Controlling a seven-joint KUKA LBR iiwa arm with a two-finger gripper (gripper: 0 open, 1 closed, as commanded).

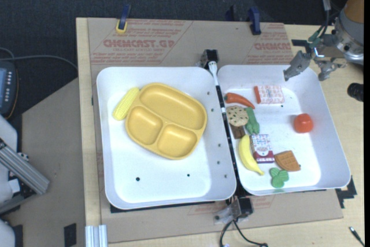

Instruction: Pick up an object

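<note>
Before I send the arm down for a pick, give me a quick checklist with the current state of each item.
1. Two-finger gripper above the right white bin, near its top edge, nothing between its fingers: ok.
2. Fingers spread for a grasp: ok.
3. Round red tomato toy stands apart from its neighbours: ok.
4. Yellow banana toy touches the small red-and-white packet: not ok for a clean grasp.
5. Yellow sectioned plastic tray and yellow corn cob toy lie in the left bin, away from the arm: ok.
</note>
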